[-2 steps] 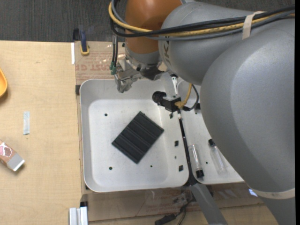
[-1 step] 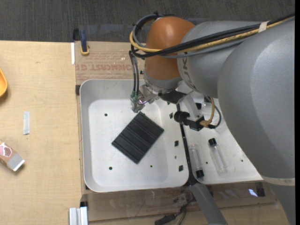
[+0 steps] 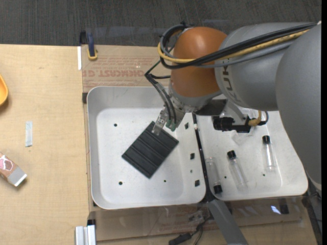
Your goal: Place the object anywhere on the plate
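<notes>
The plate is a black ribbed rectangle lying at a slant on the floor of the left bin. My gripper hangs just over the plate's upper right corner, under the orange wrist band. Something small and pale greenish shows at the gripper's tip, too small to name. I cannot make out whether an object is held there.
The right bin holds three clear vials with black caps. The arm covers that bin's upper part. On the bench to the left lie a grey strip, a red-and-white packet and an orange item.
</notes>
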Tool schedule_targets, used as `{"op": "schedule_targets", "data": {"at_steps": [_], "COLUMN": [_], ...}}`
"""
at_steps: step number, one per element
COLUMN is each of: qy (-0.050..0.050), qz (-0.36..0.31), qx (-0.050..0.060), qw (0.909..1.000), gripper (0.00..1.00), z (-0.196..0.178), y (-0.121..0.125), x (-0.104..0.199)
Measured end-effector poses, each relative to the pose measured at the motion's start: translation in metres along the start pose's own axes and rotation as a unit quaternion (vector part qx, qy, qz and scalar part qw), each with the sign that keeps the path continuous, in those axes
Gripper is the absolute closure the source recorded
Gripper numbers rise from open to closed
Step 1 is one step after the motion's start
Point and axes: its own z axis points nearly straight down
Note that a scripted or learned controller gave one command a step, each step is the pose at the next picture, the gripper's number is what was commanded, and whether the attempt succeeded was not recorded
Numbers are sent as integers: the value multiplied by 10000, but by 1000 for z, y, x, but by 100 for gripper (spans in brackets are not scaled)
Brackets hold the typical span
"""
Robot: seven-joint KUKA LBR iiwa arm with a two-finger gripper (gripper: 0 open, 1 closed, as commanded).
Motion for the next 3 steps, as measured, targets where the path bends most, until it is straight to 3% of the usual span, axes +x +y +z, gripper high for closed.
{"op": "schedule_targets", "data": {"at_steps": [1, 2, 3], "qy": [-1, -5, -13], "qz": [0, 4041, 1087], "qx": [0, 11, -2], "qw": [10000, 9147, 9941], "gripper": [0, 0, 0], "z": [0, 7, -60], "y": [0, -9, 7], "x": [0, 0, -29]}}
